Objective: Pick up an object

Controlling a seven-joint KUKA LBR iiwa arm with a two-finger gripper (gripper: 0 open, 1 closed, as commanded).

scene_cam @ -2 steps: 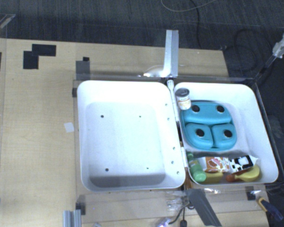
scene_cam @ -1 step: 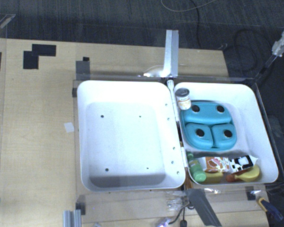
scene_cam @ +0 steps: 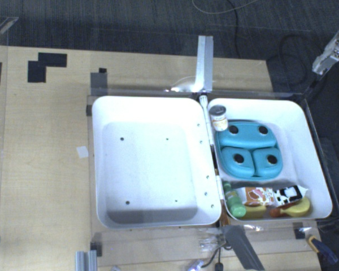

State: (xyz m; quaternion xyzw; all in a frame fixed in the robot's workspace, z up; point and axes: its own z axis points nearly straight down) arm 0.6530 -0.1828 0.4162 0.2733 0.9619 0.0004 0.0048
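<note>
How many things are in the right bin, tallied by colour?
Blue: 1, the blue moulded tray
White and grey: 1, the small jar
Multicoloured: 1, the printed packet
Green: 1, the green piece
Yellow: 1, the yellow piece
Total: 5

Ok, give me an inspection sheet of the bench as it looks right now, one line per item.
Surface: pale wooden bench with black marks at its far left.
Job's things: right bin holds a blue tray, a small jar, a printed packet, a yellow item.
Clutter: left bin bare inside.
Grippers: gripper at top right, off the bins; holding nothing seen.
Cables: thin cable looped on the floor.
Surroundings: dark carpet.
</note>
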